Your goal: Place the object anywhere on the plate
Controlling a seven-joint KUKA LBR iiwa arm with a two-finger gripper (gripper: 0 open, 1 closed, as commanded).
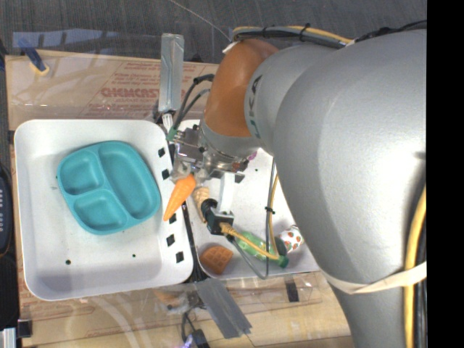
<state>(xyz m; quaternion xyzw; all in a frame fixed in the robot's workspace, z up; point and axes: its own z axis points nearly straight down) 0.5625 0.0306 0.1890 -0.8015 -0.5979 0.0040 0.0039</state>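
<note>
The carrot (179, 195) hangs at mid-frame over the seam between the two bins, its thick end up under the gripper (194, 171) — the fingers look closed on that end, though the wrist hides much of them. This reads as the carry step. The blue plate (109, 185) (three compartments) lies in the left bin (36, 267), just left of the carrot. Next: travel left over the plate, lower, release.

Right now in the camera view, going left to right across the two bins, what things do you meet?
Blue divided plate → orange carrot at the gripper → brown round item → green-and-yellow item → small white ball with red marks.
</note>
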